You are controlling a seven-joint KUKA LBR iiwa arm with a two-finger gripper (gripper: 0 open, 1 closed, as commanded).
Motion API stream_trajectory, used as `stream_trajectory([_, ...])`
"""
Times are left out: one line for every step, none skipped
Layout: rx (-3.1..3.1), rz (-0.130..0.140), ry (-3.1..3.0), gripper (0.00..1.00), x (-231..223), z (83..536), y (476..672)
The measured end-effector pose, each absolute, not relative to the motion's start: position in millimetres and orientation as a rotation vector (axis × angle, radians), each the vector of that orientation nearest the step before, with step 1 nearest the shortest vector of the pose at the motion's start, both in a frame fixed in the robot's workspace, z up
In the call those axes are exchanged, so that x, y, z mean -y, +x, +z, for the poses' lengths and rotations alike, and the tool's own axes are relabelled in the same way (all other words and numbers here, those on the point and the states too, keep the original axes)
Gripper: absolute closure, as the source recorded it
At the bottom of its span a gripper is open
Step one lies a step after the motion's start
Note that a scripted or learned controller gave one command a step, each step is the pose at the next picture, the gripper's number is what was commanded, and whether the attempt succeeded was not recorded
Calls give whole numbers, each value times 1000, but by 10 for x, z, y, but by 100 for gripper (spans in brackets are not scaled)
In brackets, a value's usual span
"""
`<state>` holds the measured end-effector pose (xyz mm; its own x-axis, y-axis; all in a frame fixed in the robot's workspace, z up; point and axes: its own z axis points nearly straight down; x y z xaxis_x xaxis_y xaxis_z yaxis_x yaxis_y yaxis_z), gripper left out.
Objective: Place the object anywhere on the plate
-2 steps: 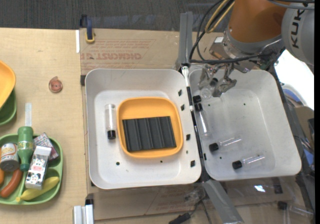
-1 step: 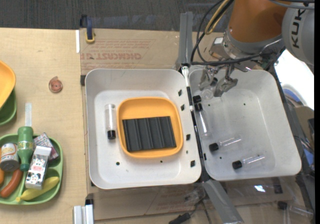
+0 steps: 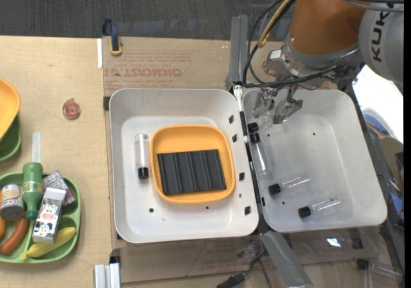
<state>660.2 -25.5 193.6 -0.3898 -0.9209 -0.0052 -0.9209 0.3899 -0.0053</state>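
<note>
Camera view: gripper (image 3: 277, 108) hangs over the right bin's (image 3: 359, 152) upper-left corner — fingers seemingly parted, nothing between them; plate (image 3: 192, 137) in left bin (image 3: 125, 152).

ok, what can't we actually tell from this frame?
- Gripper: whether it holds anything; the fingers blur against the white right bin.
- Vial along that bin's left wall: clear glass, outline faint.
- Yellow dish: cut off by the left edge.
- Orange plate: its middle is covered by a dark ribbed block.

Green tray (image 3: 67, 242) of toy food at left; pink disc (image 3: 71, 110) on bench.
</note>
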Motion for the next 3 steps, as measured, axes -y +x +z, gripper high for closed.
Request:
stream_trajectory([-2534,-3,-1845,100,552,1937,6600])
stream_trajectory([-2378,1,-2044,100,438,2051,6598])
stream_trajectory([-2139,3,-2295,100,349,1919,6593])
